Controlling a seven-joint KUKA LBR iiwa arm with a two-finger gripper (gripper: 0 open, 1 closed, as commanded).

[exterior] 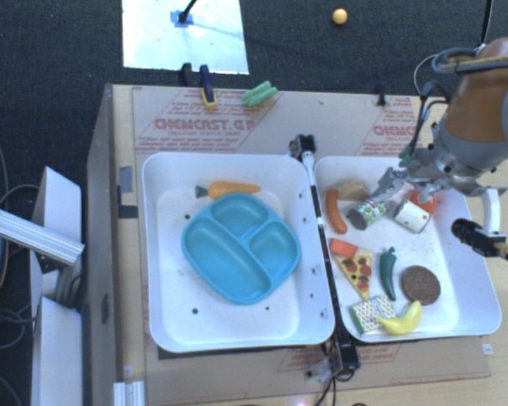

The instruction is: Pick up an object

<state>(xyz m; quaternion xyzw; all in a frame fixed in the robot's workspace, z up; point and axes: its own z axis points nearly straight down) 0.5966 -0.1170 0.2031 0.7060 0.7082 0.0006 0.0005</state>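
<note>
My gripper [395,184] hangs low over the right bin [483,307], beside a can [368,213] and white cup [411,216], grip state unclear, nothing visibly lifted, the pick not yet made.

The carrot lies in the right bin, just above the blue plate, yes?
No. The camera view shows the carrot in the left bin, not the right one. It does lie just above the blue plate.
</note>
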